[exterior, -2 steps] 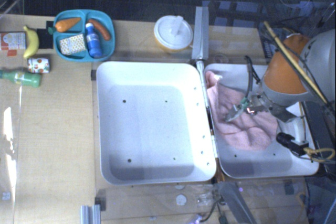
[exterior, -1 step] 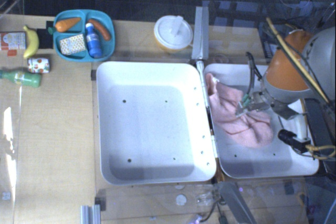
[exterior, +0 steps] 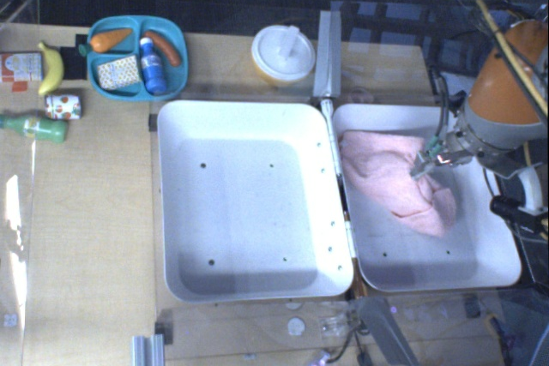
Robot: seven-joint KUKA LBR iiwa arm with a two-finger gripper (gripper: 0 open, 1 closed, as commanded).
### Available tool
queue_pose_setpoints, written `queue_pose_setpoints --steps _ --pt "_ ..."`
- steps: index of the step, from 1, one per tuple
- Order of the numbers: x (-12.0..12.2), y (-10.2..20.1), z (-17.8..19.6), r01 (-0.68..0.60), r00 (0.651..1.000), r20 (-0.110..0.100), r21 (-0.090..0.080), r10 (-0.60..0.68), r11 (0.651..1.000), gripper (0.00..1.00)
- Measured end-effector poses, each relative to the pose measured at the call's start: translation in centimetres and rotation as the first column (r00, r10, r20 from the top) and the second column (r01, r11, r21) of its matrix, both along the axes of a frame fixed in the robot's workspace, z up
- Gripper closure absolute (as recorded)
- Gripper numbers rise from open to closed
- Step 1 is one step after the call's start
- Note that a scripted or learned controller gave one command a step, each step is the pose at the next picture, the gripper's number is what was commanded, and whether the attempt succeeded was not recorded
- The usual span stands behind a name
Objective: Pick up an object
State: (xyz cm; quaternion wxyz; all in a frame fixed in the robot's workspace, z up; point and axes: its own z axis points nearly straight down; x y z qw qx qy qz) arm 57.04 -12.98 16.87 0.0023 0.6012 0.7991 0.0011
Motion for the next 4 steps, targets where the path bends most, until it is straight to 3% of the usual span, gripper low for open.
queue_pose_setpoints --steps 1,2,3,4 --pt "0.0 0.0 0.0 0.0 1.0 0.0 0.0 0.0 1.0 0.0" --pt "-1.1 -2.2 -7.3 -0.069 0.998 0.003 0.0 0.069 0.998 0.0" --pt "-2.8 1.3 -7.7 -0.074 0.997 0.013 -0.004 0.074 0.997 0.0" --pt "-0.8 5.1 1.7 -0.218 0.976 0.002 -0.001 0.218 0.976 0.0"
